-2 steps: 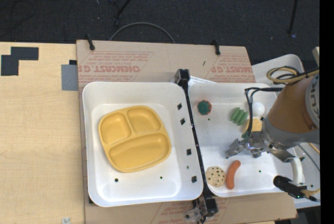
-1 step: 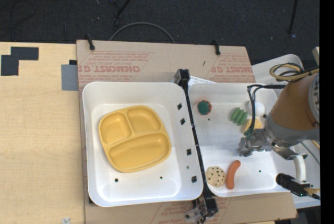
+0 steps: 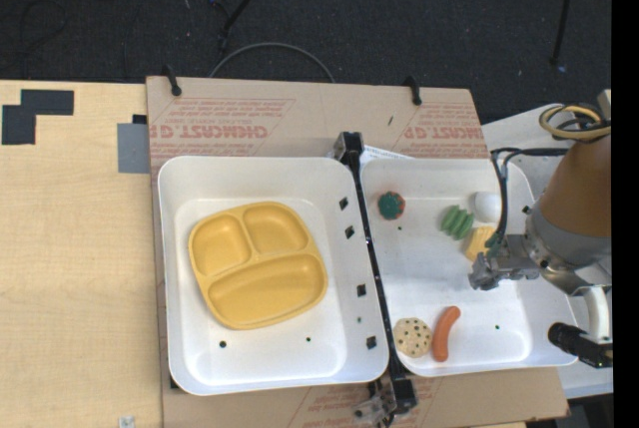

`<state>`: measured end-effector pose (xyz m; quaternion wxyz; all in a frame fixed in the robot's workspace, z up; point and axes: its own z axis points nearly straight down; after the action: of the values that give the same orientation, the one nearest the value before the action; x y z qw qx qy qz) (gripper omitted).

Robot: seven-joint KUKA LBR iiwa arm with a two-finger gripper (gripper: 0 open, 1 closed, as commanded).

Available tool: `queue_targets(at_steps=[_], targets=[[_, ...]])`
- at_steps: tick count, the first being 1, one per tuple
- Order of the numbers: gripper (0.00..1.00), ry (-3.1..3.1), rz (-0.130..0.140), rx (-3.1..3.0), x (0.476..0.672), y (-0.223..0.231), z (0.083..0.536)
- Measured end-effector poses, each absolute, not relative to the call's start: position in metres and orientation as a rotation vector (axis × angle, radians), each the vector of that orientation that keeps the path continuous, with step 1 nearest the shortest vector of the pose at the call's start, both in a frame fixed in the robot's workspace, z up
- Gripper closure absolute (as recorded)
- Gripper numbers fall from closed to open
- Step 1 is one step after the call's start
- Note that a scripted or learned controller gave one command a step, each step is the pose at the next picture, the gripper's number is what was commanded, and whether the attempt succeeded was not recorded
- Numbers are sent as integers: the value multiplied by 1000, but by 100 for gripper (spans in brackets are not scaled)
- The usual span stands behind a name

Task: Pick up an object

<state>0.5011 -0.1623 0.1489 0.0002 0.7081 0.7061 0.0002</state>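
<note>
Gripper (image 3: 486, 268) is lowered beside yellow block (image 3: 480, 240) in right bin (image 3: 519, 341), likely for a grab; opening can't be told.

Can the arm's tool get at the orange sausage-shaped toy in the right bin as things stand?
Probably yes. The orange sausage-shaped toy lies in the open near the right white bin's front edge, only the round speckled cookie beside it. The tool hovers close by, nothing between them.

The end effector (image 3: 486, 271) partly hides a yellow item (image 3: 480, 240); its fingers are indistinct.
</note>
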Motion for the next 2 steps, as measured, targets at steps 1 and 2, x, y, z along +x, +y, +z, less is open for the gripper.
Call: queue_targets(at_steps=[1,2], targets=[[100,2221,1,2218,509,-170,199],[100,2222,2,2218,502,-165,247]])
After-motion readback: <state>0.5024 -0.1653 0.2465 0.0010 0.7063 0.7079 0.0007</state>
